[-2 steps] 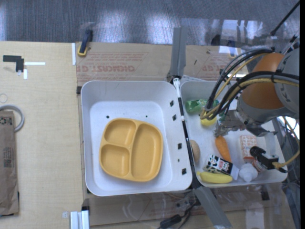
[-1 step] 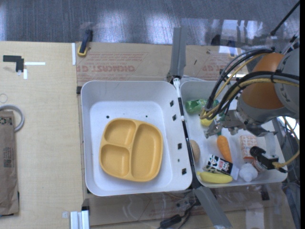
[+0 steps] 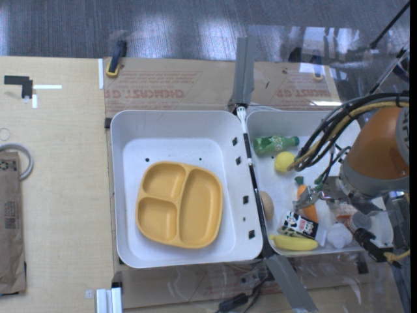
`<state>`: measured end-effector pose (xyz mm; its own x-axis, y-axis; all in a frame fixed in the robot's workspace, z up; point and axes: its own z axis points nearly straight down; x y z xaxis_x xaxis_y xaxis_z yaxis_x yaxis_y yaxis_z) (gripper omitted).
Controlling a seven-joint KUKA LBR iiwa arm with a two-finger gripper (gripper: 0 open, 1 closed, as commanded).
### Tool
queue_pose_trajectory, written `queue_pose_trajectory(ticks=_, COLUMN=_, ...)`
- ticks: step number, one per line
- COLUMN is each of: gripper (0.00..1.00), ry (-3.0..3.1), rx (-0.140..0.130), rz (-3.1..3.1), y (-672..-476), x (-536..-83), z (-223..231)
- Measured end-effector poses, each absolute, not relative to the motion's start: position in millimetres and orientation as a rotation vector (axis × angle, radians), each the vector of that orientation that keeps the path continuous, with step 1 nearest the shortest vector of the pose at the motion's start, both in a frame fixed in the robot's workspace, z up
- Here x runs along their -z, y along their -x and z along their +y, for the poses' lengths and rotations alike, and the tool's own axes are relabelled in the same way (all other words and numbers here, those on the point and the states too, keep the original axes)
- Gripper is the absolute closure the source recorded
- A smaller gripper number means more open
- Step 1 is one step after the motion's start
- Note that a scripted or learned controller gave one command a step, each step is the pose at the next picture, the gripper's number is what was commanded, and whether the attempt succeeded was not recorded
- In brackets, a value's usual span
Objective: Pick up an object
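Note:
My gripper [image 3: 311, 199] hangs low over the right bin [image 3: 260, 119], below the arm's orange band [image 3: 384, 145]. It is directly over an orange object [image 3: 307, 210], which it partly hides. Around it lie a green bottle [image 3: 275, 143], a yellow lemon [image 3: 284, 162], a black-and-white carton [image 3: 299, 225] and a banana [image 3: 294, 242]. A tan egg-shaped thing [image 3: 266, 205] rests against the bin's left wall. Nothing can be seen held in the gripper.
The left bin [image 3: 124, 175] holds a yellow divided plate [image 3: 179, 204]. Black cables [image 3: 326, 132] loop over the back of the right bin. A clear plastic piece [image 3: 339, 237] lies at the front right, under the arm.

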<state>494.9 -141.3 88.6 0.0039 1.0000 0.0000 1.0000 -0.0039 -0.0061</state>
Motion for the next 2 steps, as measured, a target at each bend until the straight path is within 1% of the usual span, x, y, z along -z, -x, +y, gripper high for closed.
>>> queue_pose_trajectory(ticks=1, gripper=1.00, ry=2.222, rx=-0.011, rz=-2.209, y=-494.6, x=-95, z=-142)
queue_pose_trajectory(ticks=2, gripper=1.00, ry=2.412, rx=-0.008, rz=-2.008, y=-494.2, x=-169, z=-165)
